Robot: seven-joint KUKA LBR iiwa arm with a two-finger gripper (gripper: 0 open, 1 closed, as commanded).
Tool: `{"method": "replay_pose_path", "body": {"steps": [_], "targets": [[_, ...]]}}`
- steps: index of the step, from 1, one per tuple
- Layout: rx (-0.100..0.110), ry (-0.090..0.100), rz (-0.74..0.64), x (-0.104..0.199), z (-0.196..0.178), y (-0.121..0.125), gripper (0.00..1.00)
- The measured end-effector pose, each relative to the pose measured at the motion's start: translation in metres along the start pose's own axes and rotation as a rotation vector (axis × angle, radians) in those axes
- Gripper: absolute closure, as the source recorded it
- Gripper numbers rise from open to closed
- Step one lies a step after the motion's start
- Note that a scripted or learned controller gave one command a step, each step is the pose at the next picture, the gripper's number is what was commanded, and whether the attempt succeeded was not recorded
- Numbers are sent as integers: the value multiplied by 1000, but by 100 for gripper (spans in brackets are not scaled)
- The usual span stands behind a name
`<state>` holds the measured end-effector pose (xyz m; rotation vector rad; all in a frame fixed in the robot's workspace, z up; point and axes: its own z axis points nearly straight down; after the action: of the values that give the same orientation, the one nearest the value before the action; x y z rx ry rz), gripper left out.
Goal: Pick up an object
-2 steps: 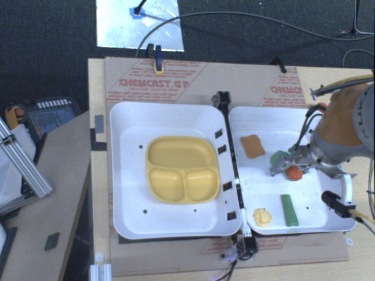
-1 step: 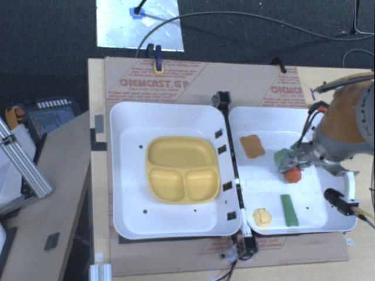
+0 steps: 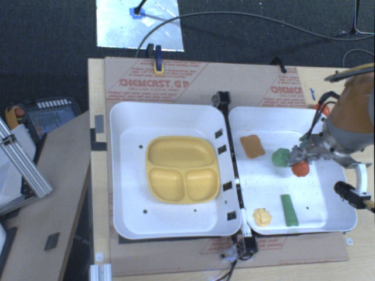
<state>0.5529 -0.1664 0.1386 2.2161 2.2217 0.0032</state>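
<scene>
Camera view: the grey arm with its orange band reaches in from the right over the right-hand white bin (image 3: 334, 218), its end effector (image 3: 297, 155) low between a green round object (image 3: 280, 157) and a red round object (image 3: 300, 169); whether its tips are spread or pressed together cannot be told. A brown flat piece (image 3: 252, 146) lies toward that bin's upper left, a green bar (image 3: 288, 209) and a yellow lump (image 3: 262, 217) near its front. The left-hand white bin (image 3: 126, 157) carries a yellow divided tray (image 3: 181, 168) on the surface (image 3: 193, 78)
</scene>
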Motion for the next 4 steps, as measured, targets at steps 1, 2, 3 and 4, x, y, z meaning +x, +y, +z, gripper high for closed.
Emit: {"method": "replay_pose_path", "body": {"steps": [1, 2, 3, 4], "targets": [[0, 0, 0, -6, -44, 1, 100], [-2, 0, -2, -1, -90, -2, 100], [0, 2, -7, 56, -96, 20, 100], [0, 2, -7, 98, -96, 36, 100]]}}
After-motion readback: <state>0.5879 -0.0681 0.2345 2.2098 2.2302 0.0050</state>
